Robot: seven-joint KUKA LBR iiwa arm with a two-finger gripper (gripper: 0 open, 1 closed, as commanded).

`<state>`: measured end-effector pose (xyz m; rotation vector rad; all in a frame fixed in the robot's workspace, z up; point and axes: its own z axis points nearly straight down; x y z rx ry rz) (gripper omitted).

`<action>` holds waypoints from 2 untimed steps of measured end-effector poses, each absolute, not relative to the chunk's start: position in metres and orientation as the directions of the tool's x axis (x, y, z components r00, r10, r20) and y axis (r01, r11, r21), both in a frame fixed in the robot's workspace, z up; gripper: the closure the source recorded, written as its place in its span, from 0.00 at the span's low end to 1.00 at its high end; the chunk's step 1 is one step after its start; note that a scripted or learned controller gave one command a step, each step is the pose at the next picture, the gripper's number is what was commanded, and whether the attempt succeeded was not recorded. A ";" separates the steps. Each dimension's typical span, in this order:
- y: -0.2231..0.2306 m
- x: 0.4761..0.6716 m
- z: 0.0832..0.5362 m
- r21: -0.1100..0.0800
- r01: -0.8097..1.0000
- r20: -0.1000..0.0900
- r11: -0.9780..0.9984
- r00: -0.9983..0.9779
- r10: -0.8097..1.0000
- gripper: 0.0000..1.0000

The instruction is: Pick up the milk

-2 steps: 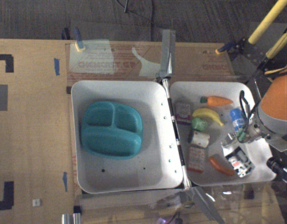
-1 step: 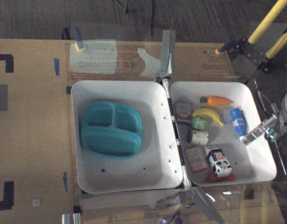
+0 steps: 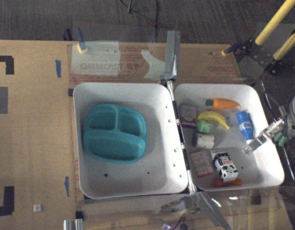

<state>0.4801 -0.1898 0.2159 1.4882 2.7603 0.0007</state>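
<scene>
Two shallow white plastic bins sit side by side on the tan bench. The left bin (image 3: 89, 176) holds a teal plastic divided plate (image 3: 114, 132) with three compartments, lying flat near the bin's centre.

The right bin (image 3: 267, 169) holds the small items. The small white milk carton with black cow patches (image 3: 224, 166) lies near the bin's front edge, resting just above a flat red-orange piece (image 3: 228, 181). Its printing is too small to read. Just left of it lies a pale pink-brown packet (image 3: 201, 162), label illegible. Further back: an orange toy carrot (image 3: 223, 103), a yellow toy banana (image 3: 213, 117), a green rounded item (image 3: 204, 126) touching the banana, a white cylindrical cup (image 3: 204, 140), a purple-edged packet (image 3: 188, 115), and a blue bottle with white label (image 3: 244, 125), text unreadable.

The metal two-finger gripper (image 3: 250, 148) is over the right side of this bin, right of the milk and apart from it. Nothing sits between its fingers; whether they are spread or closed, I cannot tell.

Faint lettering on the brown cardboard sheet (image 3: 109, 63) behind the bins is not legible.
</scene>
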 end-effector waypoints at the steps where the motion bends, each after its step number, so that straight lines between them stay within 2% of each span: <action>1: -0.155 0.488 0.115 0.022 0.864 -0.021 0.502 -0.502 0.865 0.00; 2: -0.155 0.488 0.126 0.024 0.866 -0.018 0.500 -0.500 0.866 1.00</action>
